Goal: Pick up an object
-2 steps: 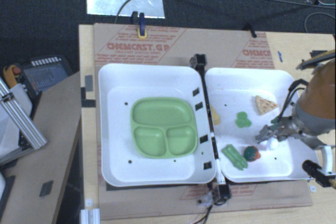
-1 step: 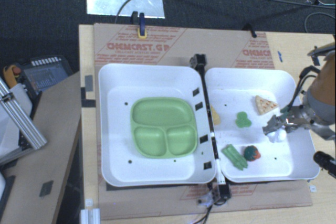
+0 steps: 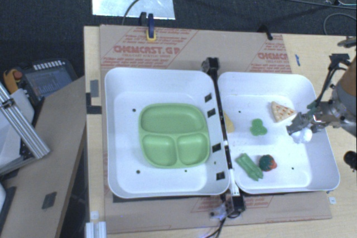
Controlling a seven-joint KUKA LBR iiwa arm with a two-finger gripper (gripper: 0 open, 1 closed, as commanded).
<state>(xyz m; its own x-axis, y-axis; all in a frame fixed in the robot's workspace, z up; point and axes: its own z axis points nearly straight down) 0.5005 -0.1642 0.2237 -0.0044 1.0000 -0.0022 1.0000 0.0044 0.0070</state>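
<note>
The right bin holds several toy foods: a tan waffle-patterned wedge, a green broccoli-like piece, a long green vegetable, a red and green strawberry and a small yellow piece at the left wall. My gripper reaches in from the right, low over the bin's right side, just below and right of the wedge. A small white object shows at its tip; whether it is held I cannot tell.
The left bin carries a green three-compartment plate. A black divider with clips runs between the bins. A control pendant and metal rail lie off the bench at left. Cables cross the floor behind.
</note>
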